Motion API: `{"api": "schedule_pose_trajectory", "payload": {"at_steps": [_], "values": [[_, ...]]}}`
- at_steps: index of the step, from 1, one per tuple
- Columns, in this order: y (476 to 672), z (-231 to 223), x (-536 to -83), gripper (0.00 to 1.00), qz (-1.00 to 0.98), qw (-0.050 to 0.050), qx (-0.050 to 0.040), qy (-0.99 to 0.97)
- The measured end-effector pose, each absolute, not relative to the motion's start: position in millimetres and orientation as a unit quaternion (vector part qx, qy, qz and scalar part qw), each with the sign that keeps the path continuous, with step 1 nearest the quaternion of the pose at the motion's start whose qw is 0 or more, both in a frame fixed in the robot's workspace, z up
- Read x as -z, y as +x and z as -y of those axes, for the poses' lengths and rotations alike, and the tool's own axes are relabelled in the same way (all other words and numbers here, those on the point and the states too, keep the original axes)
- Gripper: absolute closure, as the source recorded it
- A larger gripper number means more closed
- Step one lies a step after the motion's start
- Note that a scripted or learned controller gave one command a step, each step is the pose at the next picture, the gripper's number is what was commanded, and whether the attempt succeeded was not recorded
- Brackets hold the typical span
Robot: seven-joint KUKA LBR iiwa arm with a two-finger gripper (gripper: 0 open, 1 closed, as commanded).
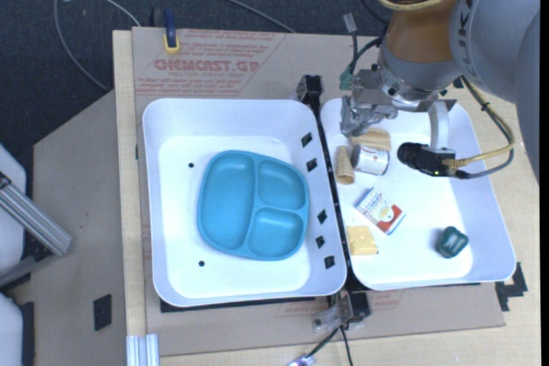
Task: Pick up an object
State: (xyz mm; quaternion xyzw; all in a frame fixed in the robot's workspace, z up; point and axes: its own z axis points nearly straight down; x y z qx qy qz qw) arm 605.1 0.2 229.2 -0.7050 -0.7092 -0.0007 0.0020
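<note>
My gripper (362, 121) hangs over the back left part of the right bin (489, 210), below the grey and orange arm. Directly under it lie a tan block (376, 139) and a small white can (372, 159) on its side. A tan cork-like cylinder (344, 165) rests just left of them by the bin's wall. Nearer the front lie a red, white and blue packet (380, 212), a yellow square piece (361, 241) and a teal lump (451, 243). Whether the gripper touches the tan block is hidden.
The left bin (163, 184) holds a blue divided plate (253, 204). A black part with a cable (426, 159) juts from the arm over the right bin. Cardboard (206, 60) lies behind the bins, and cables run across the dark floor.
</note>
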Motion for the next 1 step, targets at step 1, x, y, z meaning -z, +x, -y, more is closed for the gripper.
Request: {"api": "schedule_pose_trajectory", "payload": {"at_steps": [1], "values": [[602.7,-56.5,-218.1,1.00,0.709,0.002,-0.0002,-0.705]]}}
